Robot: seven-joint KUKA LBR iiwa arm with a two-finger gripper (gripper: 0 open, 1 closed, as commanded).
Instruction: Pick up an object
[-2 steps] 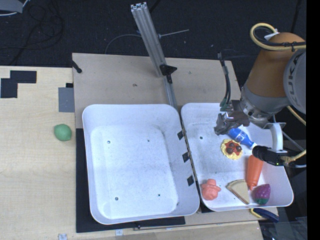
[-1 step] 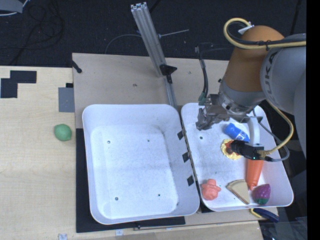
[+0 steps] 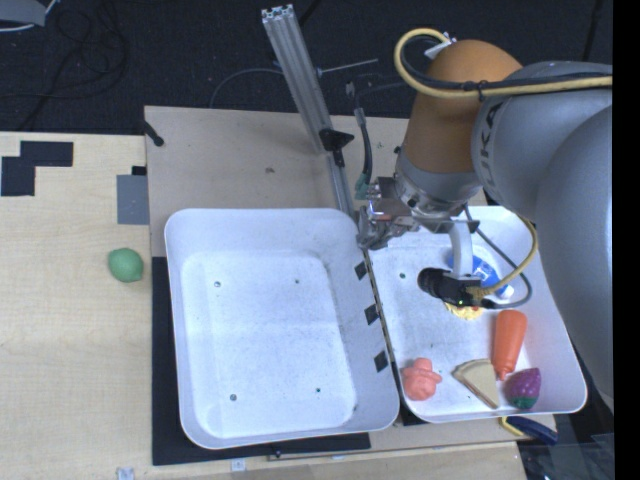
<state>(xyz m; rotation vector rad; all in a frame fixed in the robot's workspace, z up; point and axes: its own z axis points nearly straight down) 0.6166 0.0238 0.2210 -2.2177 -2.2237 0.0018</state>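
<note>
The bench [image 3: 70, 358] is pale wood, with a black mat [image 3: 165, 408] under two white bins. Behind its far edge there is a dark floor [image 3: 200, 38] with cables [image 3: 100, 30]. A green ball [image 3: 126, 265] sits near the bench's left edge, apart from the left bin [image 3: 260, 358]. The gripper [image 3: 377, 220] hangs over the far left corner of the right bin [image 3: 420, 328]; whether it is open or closed, I cannot tell. Near that bin's near right corner lie a carrot [image 3: 508, 341], a pink toy [image 3: 421, 378], a bread slice [image 3: 480, 381] and a purple fruit [image 3: 523, 386].

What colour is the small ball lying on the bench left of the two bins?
The ball is green, plainly seen in the camera view.
</note>
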